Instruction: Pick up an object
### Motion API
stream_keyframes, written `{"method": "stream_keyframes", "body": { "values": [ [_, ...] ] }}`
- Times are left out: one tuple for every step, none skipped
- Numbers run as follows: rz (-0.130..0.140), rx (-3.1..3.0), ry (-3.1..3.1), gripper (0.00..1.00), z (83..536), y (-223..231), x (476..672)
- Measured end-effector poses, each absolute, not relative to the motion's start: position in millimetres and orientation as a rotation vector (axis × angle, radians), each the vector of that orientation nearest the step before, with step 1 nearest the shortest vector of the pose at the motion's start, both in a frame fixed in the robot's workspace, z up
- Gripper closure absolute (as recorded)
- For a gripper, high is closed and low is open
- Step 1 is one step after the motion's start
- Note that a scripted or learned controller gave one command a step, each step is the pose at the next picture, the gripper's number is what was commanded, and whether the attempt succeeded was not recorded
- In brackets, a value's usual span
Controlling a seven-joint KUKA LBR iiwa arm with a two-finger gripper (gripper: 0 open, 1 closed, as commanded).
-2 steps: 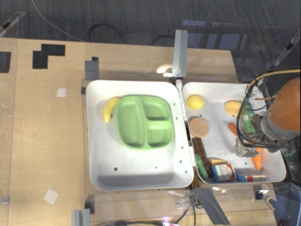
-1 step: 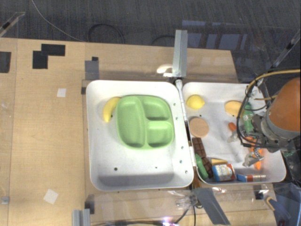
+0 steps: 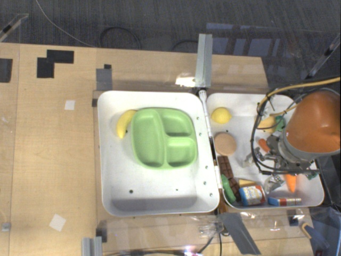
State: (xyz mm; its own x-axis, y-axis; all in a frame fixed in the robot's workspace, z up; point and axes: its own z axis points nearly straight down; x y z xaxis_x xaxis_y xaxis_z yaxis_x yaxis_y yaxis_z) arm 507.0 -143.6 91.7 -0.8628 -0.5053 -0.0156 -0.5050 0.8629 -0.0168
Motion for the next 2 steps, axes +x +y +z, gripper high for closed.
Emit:
{"method": "stream_keyframes", "body": {
  "values": [
    [-0.01,-1.041,2.95,0.0,90,-175,579.9],
    [-0.011,-1.006,2.962,0.0,91,-200,530.6]
  ]
}}
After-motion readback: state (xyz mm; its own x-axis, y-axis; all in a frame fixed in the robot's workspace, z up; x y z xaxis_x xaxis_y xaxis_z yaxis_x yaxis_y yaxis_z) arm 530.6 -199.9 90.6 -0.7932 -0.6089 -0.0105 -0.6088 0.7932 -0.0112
